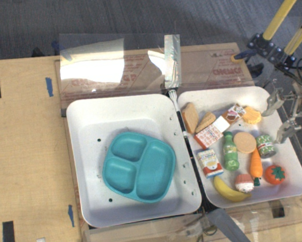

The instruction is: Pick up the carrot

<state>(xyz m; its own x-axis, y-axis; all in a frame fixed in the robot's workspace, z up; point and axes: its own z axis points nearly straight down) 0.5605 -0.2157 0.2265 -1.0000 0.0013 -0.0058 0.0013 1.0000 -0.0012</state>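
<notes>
The carrot (255, 164) is a small orange toy with a green stub at its near end. It lies lengthwise in the right bin (298, 183), towards the bin's near right. A tomato (274, 174) sits just to its right and a round tan disc (244, 142) touches its far end. A small red and white toy (244, 182) lies against its near left side.
The right bin also holds a banana (226, 189), a green bottle (230, 151), a green can (265, 146), small cartons (209, 161), bread slices (190, 117) and a yellow piece (251, 115). A teal divided plate (139, 167) sits in the left bin (82, 119). Metal clamps (287, 128) stand at the right rim.
</notes>
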